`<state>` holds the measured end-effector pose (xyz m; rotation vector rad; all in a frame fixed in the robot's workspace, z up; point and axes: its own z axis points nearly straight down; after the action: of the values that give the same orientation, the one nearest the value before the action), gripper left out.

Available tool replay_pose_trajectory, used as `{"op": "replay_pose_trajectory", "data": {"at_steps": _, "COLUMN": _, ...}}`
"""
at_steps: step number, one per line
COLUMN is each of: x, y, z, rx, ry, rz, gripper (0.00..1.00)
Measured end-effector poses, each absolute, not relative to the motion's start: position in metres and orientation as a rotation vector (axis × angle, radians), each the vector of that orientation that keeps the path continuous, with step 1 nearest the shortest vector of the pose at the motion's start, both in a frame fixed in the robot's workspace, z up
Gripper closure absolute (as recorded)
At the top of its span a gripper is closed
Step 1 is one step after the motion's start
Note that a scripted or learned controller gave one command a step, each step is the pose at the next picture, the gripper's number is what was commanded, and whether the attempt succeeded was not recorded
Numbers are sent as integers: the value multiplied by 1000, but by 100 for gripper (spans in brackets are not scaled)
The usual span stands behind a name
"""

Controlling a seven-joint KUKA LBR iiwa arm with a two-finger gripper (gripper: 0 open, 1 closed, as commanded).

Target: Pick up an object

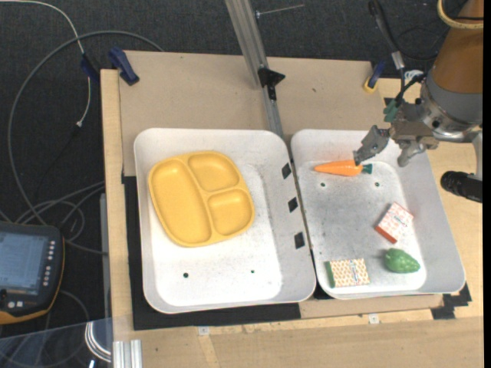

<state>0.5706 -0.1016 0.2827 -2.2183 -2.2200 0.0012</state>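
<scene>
Above the right bin (449,267), near its far edge: end effector (388,151) spread open, one finger (370,149) just touching the carrot's (337,169) green end, gripping nothing. Probably poised to straddle that carrot. Nearer the bin's front: small box (394,223), green lump (401,261), flat packet (347,272). Left of it, yellow tray (201,198).

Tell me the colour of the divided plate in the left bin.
Yellow: the divided plate shows clearly in the camera view.
</scene>
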Motion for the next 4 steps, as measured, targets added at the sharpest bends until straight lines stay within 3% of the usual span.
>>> {"op": "replay_pose_trajectory", "data": {"at_steps": 1, "x": 571, "y": -102, "z": 283, "rx": -2219, "ry": -2220, "rz": 1, "gripper": 0}}
{"op": "replay_pose_trajectory", "data": {"at_steps": 2, "x": 564, "y": -101, "z": 238, "rx": -2217, "ry": -2218, "rz": 5, "gripper": 0}}
{"op": "replay_pose_trajectory", "data": {"at_steps": 4, "x": 569, "y": -96, "z": 143, "rx": -2216, "ry": -2217, "rz": 5, "gripper": 0}}
